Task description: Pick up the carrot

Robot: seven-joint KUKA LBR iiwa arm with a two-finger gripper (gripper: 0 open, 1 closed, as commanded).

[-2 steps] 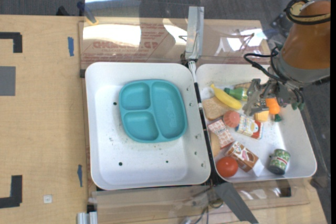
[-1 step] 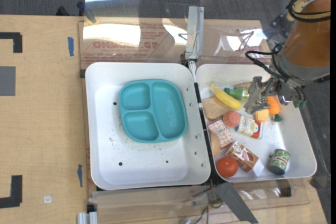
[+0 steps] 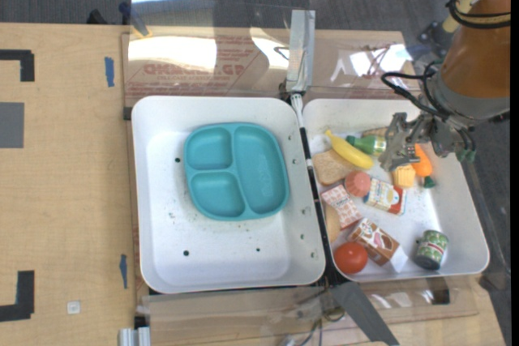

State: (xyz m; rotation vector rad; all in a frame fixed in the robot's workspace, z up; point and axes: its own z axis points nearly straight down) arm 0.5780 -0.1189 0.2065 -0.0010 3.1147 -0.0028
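Observation:
The carrot (image 3: pixel 423 164) is a small orange piece with a green tip, lying in the right bin (image 3: pixel 462 211) near its far right side. My gripper (image 3: pixel 405 148) hangs low over the bin, just left of the carrot and close against it. From this view I cannot make out whether anything sits inside the gripper. A yellow-orange block (image 3: pixel 404 177) lies right below the gripper, touching the carrot's left side.
Crowding the right bin are a banana (image 3: pixel 349 150), green bottle (image 3: pixel 370 144), bread slice (image 3: pixel 328 168), sachet (image 3: pixel 383 195), pink wafer (image 3: pixel 340 205), carton (image 3: pixel 375 241), tomato (image 3: pixel 350 257) and green can (image 3: pixel 431 249). The left bin (image 3: pixel 162 247) holds a teal divided plate (image 3: pixel 237 171).

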